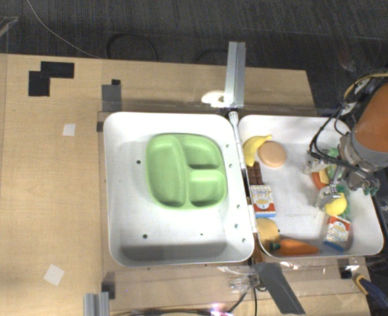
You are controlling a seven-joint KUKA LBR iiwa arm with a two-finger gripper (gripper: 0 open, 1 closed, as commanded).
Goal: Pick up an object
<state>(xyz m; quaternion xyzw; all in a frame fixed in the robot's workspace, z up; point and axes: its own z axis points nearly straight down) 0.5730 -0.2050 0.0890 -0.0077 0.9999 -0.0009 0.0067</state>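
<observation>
My gripper (332,184) hangs low over the right side of the right bin (292,127), below the arm's orange band (382,118). Right under it lie a small orange-red item (319,177) and a yellow lemon (337,207). A small carton (338,234) stands just in front of the lemon. Along the bin's left side are a banana (253,147), a tan round bun (272,155), a brown bar (251,175), a white and red carton (263,201), another yellow fruit (267,229) and a carrot (298,247).
The left bin (124,242) holds a green divided plate (184,170). A metal post (235,74) stands behind the divider between the bins. Cables (332,130) loop beside the wrist. The wooden bench (42,196) spreads out to the left.
</observation>
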